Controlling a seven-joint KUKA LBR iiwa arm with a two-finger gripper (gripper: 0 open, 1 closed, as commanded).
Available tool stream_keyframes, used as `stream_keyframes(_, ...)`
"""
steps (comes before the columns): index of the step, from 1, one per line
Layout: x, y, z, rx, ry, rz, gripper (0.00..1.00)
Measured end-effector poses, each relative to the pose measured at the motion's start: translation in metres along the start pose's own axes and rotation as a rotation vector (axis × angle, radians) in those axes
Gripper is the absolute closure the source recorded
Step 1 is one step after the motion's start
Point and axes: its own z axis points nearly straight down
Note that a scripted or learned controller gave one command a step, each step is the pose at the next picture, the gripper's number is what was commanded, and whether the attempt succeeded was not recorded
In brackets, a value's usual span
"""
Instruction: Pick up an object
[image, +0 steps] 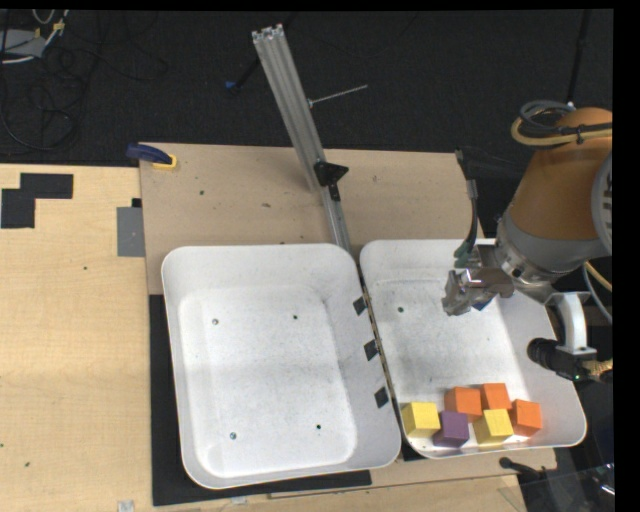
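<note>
Several small blocks lie huddled at the near edge of the right bin (420, 270): a yellow block (422, 416), a purple block (455, 428), another yellow block (492, 425) and three orange blocks (465, 401) (495, 394) (527, 415). My gripper (462, 297) hangs over the upper middle of that bin, well behind the blocks and apart from them. Nothing shows between its fingers from this angle.
The left bin (200, 270) sits beside the right one, with black clips (372, 349) along their shared edge. A slanted metal rail (300, 120) rises behind the bins. The arm's orange band (560, 190) fills the right side.
</note>
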Motion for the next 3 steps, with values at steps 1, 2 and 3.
stream_keyframes(1,0.052,-0.004,0.014,0.001,0.0,0.001,1.0)
stream_keyframes(2,0.1,0.001,0.02,0.002,-0.001,0.001,1.0)
stream_keyframes(3,0.143,-0.002,0.015,-0.001,-0.002,0.001,1.0)
